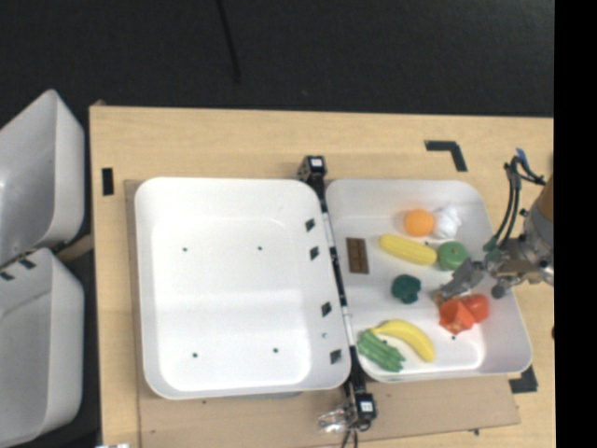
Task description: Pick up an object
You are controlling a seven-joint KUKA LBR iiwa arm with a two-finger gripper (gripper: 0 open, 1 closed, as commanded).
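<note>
A red toy pepper (463,312) lies in the right bin (504,348), directly beneath the robot's hand (464,280), whose fingers spread apart with nothing between them. The pepper looks like light, rigid, smooth plastic, likely to slip; its broad middle seems the safest hold. Just beyond the hand sit a green apple (452,254) and yellow corn (408,249), with a dark green piece (406,288) alongside. Farther off lie a banana (408,336), green pods (381,350), an orange (419,221) and a white object (449,220).
</note>
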